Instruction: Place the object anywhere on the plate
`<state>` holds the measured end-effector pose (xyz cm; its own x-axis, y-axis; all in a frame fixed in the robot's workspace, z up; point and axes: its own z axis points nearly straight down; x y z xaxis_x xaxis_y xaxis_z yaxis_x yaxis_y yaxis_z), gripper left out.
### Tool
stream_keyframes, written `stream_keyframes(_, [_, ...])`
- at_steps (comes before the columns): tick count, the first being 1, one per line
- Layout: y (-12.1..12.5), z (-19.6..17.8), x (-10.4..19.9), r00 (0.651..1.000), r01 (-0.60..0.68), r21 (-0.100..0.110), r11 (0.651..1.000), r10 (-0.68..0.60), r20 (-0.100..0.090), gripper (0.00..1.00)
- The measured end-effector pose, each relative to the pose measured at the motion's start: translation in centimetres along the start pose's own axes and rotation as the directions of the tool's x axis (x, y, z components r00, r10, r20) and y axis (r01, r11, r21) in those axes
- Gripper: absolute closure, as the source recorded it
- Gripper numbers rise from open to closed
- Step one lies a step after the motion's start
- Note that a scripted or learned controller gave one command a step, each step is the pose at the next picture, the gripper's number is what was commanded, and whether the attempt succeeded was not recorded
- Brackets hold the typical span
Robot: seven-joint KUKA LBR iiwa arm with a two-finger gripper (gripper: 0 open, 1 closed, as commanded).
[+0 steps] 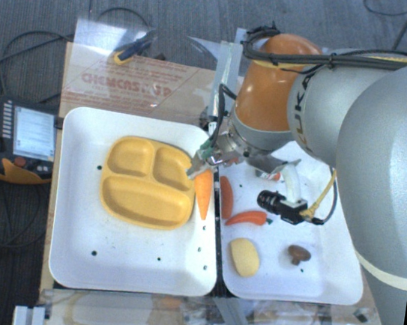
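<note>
A yellow plate [148, 180] with three compartments lies in the left white bin [69, 251]. My gripper [203, 162] hangs just off the plate's right rim, above the divider between the two bins. An orange carrot [202, 194] points down from the fingertips, its upper end pinched between them. The carrot's body sits beside the plate's right edge, over the left bin's right wall. The wrist and its orange band hide the gripper's upper part.
The right bin [321, 289] holds a red-orange sausage-like piece [225, 195], a curved red piece [247, 218], a yellow lump [245, 256], a brown mushroom-like piece [297, 253] and a white-red piece [289, 180]. A black cabled part [280, 204] hangs over that bin.
</note>
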<state>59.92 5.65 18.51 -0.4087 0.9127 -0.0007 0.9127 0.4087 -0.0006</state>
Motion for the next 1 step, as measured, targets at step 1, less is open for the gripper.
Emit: stream_keyframes(1, [0.00,-0.01,-0.01,1.000,0.000,0.000,1.000,0.000,0.000,0.00])
